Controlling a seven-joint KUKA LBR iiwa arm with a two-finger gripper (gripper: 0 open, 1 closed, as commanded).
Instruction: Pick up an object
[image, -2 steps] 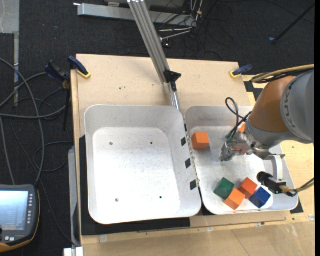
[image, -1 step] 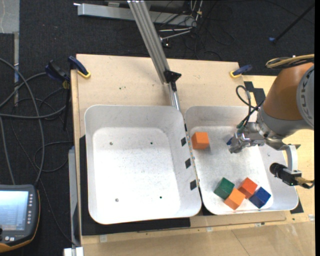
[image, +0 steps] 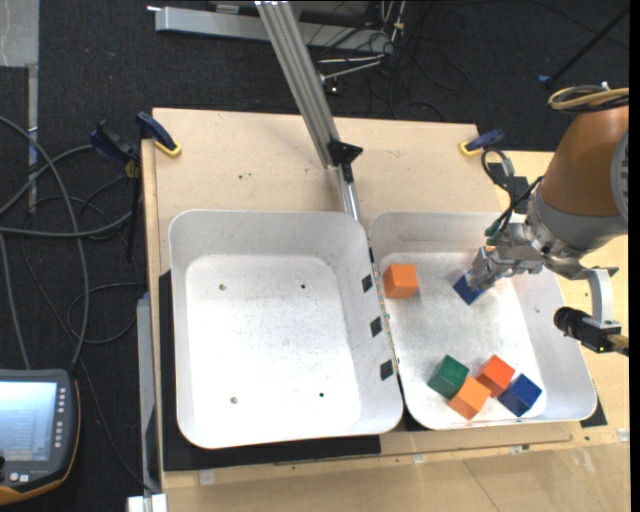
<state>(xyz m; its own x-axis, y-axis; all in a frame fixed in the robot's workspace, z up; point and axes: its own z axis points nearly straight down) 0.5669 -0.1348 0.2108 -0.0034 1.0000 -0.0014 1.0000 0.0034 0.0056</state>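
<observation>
my claw (image: 478, 280): clamped on a blue block (image: 467, 290), right bin (image: 560, 350)
nearby: orange cube (image: 401, 281)
front corner: four-block pile (image: 485, 385)

We see several small blocks in the right bin (image: 560, 345). An orange block (image: 401, 281) sits alone near the bin's left wall, toward the far side. A dark blue block (image: 466, 290) lies tilted just under the gripper (image: 484, 272); we cannot tell whether it is held. At the near edge, a green block (image: 449, 376), two orange blocks (image: 494, 373) (image: 468, 399) and a blue block (image: 520, 394) cluster together, touching.
</observation>
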